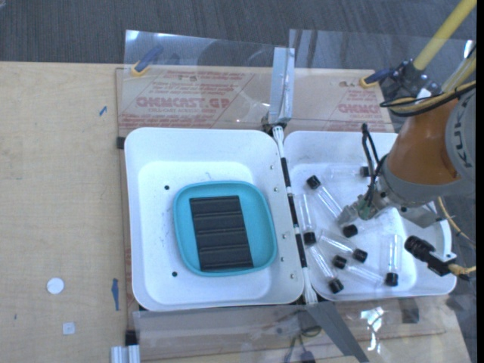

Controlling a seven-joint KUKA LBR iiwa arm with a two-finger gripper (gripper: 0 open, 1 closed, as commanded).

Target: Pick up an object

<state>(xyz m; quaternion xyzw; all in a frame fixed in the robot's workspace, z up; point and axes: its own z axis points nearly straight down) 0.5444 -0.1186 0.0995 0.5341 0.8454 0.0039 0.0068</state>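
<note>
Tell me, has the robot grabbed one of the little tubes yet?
Not that I can see. The gripper is down in the right bin among the tubes, but no tube shows between its fingers. All tubes lie on the bin floor. Grabbing and lifting one is left. The left bin holds a blue tray.

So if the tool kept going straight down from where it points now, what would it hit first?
Most likely the clear black-capped tube lying just under the tool in the right bin, or the bin floor beside it. Depth is hard to judge from this single slanted view.
</note>
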